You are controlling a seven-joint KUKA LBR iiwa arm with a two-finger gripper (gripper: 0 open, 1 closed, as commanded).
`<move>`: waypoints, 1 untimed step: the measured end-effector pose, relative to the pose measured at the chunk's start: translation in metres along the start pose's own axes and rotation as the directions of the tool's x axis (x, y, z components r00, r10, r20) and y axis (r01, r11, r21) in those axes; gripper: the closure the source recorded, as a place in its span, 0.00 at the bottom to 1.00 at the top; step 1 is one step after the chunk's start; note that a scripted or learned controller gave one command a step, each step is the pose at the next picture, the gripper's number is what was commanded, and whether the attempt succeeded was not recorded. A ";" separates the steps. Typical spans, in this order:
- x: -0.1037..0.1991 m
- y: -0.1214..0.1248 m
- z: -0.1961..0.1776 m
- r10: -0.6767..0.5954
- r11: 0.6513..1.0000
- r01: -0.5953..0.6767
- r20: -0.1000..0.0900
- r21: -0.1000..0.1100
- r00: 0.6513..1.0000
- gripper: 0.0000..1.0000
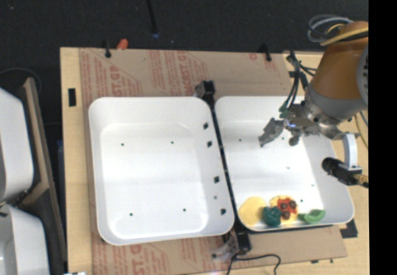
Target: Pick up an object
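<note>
Toys lay clustered at the right bin's (322, 162) near edge: a yellow disc (251, 208), a teal lump (271, 216), a red-orange piece (286, 205), a green piece (314, 215). Well apart, the gripper (273, 130) hung over bare floor, fingers spread, grasping nothing

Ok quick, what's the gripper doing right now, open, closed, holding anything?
Gripper: over the right bin, away from the objects at its near edge; open or closed cannot be told, and nothing is seen in it.

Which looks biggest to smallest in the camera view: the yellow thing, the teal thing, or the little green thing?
1. yellow thing
2. teal thing
3. little green thing, though close to the teal one.
</note>
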State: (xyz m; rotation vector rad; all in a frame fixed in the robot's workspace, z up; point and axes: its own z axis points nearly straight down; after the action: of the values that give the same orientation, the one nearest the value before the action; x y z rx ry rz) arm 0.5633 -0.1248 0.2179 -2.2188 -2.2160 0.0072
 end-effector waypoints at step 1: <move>0.000 0.002 -0.004 -0.001 1.000 0.001 0.001 -0.008 1.000 0.00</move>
State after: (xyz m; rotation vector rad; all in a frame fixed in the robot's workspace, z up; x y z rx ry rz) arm 0.5649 -0.1248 0.2221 -2.2226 -2.2212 -0.0009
